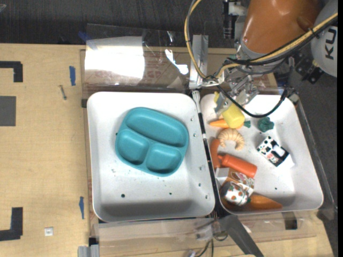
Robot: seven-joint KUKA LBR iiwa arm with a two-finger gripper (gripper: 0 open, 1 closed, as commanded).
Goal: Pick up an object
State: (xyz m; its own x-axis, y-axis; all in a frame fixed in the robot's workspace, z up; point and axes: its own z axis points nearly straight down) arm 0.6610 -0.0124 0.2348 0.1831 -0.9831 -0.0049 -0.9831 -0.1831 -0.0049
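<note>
Right bin (300, 159) under the claw (234, 92): smooth white plastic, toys crowded along its left wall, open floor to the right. Can't tell the claw's state. Yellow toy (233, 116) sits just below it, touching the croissant (230, 138) and a small carrot (218, 123). Looks light, hard, rounded, likely slippery; I'd pinch across its narrow middle.

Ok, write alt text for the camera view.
The arm's end effector hangs over the back of the right bin, above a yellow toy among a croissant, carrots and other small toys. The left bin holds a teal divided plate.
</note>
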